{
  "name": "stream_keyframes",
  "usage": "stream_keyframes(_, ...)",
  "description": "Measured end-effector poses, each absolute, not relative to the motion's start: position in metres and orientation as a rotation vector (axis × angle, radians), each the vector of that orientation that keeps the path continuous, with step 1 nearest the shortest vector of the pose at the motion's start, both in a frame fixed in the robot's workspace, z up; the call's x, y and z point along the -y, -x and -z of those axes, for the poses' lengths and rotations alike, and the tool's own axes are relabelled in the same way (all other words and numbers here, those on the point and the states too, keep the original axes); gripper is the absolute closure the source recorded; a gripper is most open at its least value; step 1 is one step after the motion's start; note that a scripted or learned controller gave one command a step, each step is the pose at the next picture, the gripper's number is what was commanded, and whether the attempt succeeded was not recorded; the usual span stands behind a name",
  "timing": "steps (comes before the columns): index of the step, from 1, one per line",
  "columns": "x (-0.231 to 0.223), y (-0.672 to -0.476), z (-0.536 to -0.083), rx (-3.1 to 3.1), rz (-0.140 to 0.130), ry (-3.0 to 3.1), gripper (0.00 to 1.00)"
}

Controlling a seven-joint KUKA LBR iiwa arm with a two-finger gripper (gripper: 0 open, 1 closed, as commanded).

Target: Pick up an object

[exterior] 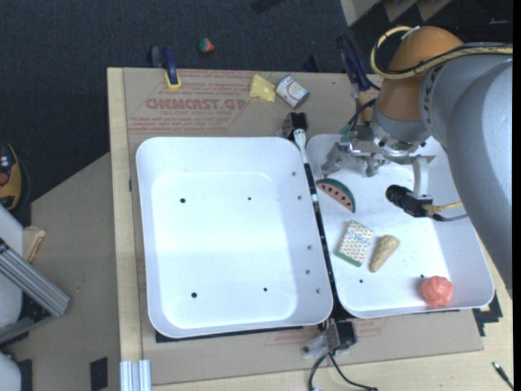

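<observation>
The arm [480, 112] runs off the right edge, and its bulk covers the far right corner of the right bin [407, 296] plus a chunk of the counter [203, 96] behind it. The end effector [358, 160] sits low under the wrist, so it's hard to make out how its tips are set. That little object [207, 46] on the dark floor up top is way too small to identify, and the printed label [195, 103] on the counter is only half readable.

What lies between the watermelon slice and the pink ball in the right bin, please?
In the camera view, a green-edged packet and a tan cone-shaped piece lie between the watermelon slice and the pink ball.
</observation>
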State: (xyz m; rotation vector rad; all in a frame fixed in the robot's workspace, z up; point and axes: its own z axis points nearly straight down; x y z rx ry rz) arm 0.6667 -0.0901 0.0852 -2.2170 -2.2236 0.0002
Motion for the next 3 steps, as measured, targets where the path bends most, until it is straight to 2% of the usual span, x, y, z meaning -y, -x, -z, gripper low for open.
stream_keyframes(1,0.092,-0.667,-0.096,2.224,0.001,2.22,1.0)
stream_keyframes(2,-0.009,-0.668,-0.206,2.237,0.015,2.215,1.0)
stream_keyframes(3,-0.051,-0.668,-0.371,2.238,0.028,2.224,1.0)
